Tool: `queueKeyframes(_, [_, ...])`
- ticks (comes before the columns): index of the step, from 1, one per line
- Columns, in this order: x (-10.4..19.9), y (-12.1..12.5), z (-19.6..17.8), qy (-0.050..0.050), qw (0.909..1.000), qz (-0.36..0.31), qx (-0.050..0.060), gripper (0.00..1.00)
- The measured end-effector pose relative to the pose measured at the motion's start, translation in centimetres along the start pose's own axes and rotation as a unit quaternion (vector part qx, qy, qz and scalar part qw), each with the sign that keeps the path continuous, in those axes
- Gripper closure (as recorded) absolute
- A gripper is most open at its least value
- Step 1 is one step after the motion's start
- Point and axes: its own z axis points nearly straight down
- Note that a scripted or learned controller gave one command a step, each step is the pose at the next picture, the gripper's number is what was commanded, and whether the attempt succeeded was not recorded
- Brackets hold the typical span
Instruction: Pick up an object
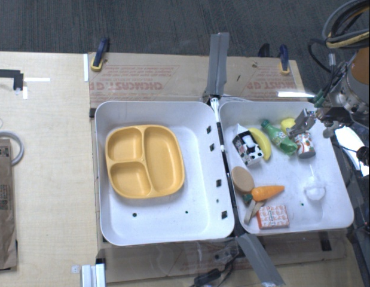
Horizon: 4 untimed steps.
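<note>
My gripper (pixel 305 124) hangs over the far right part of the right bin (pixel 334 220), coming in from the right edge. Just below it sits a small red and white can (pixel 305 146). Left of it lie a yellow lemon-like piece (pixel 287 124), a green bottle (pixel 279 138) and a banana (pixel 262 143). A black and white carton (pixel 247 149) lies further left. Nearer the front are a brown oval piece (pixel 242 178), a carrot (pixel 268 192), a red and white box (pixel 272 216) and a clear lump (pixel 315 191). Nothing shows held in the gripper.
The left bin (pixel 167 226) holds a yellow divided plate (pixel 146 160). A grey divider bar (pixel 217 70) runs between the bins at the back. Blue clamps (pixel 100 52) pin the cardboard behind. Cables and the arm crowd the right edge (pixel 346 28).
</note>
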Motion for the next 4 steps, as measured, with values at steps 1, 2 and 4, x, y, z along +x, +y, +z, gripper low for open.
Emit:
queueKeyframes(1, [3.0, -2.5, -1.8, 0.000, 0.9986, -0.053, 0.001, 0.00])
queueKeyframes(2, [6.6, -6.9, 9.6, 0.000, 0.9919, -0.127, 0.000, 0.00])
queueKeyframes(4, [4.0, -6.9, 9.5, 0.000, 0.9896, -0.144, -0.001, 0.00])
